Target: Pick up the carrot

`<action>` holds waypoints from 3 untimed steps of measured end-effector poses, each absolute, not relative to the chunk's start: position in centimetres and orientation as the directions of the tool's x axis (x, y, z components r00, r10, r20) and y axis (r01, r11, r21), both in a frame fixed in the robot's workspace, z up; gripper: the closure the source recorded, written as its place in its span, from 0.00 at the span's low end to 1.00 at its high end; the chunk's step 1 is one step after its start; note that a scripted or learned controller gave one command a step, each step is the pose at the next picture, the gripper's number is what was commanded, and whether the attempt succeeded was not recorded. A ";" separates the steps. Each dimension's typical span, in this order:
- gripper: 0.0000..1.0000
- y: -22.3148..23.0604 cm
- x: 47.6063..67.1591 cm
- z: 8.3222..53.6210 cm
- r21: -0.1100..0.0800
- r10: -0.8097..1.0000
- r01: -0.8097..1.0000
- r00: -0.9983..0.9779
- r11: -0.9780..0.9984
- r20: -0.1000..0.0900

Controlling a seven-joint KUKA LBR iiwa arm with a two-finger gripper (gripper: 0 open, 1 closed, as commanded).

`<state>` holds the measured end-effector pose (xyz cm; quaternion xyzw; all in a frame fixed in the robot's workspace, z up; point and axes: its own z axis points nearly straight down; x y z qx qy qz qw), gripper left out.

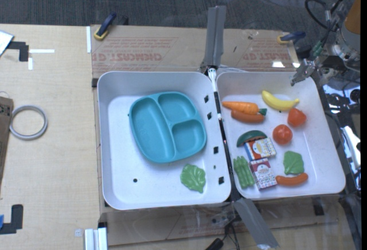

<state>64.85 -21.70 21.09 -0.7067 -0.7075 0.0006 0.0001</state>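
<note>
Cardboard (172, 48) behind the bins reads "CHEMCAST GP" reversed; gripper (302, 73) hovers beyond the carrot (241, 108), finger spread unclear.

Over in the left bin (114, 145), a blue divided plate (168, 127) sat tilted, with a green lettuce leaf (194, 178) just below it. The right bin (327, 145) was crowded: a yellow banana (279, 100) lay up top, a red tomato (282, 134) sat mid-bin, and a small carton (261, 148) lay beside green beans (243, 172). Out on the bench, a tape roll (26, 122) rested at far left.
</note>
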 end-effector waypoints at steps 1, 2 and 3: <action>0.00 -15.2 65.5 16.5 -0.001 0.968 0.968 -0.250 0.250 0.000; 0.00 -10.0 65.9 9.3 0.001 0.922 0.922 -0.387 0.387 -0.001; 0.00 -8.1 65.4 19.3 0.002 0.948 0.948 -0.319 0.319 -0.002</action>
